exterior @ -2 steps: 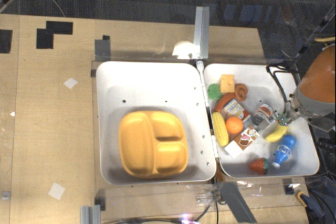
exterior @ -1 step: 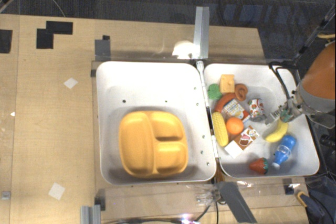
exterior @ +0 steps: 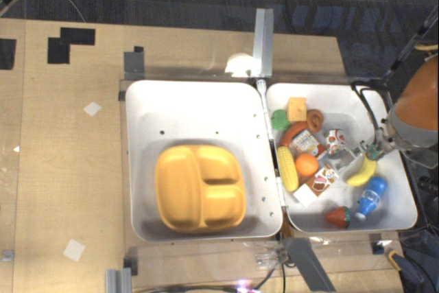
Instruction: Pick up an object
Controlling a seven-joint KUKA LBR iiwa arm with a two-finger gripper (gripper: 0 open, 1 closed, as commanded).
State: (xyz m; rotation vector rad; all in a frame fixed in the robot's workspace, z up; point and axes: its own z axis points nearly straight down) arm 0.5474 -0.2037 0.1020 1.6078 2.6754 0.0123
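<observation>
Toys crowd our right bin [exterior: 405,216]: a banana [exterior: 361,173], an orange [exterior: 306,165], corn [exterior: 287,168], a blue bottle [exterior: 370,197] and a strawberry [exterior: 338,217]. Our gripper [exterior: 370,149] sits low just above the banana; we cannot tell how its jaws stand. A yellow tray [exterior: 199,186] lies in the left bin [exterior: 192,103].

Crowded right bin, roomy left bin

Toys pack the right bin [exterior: 405,216] from corn [exterior: 287,168] to banana [exterior: 361,172]; in the left bin [exterior: 192,103] only the yellow tray [exterior: 199,186] blocks the lower half.
</observation>
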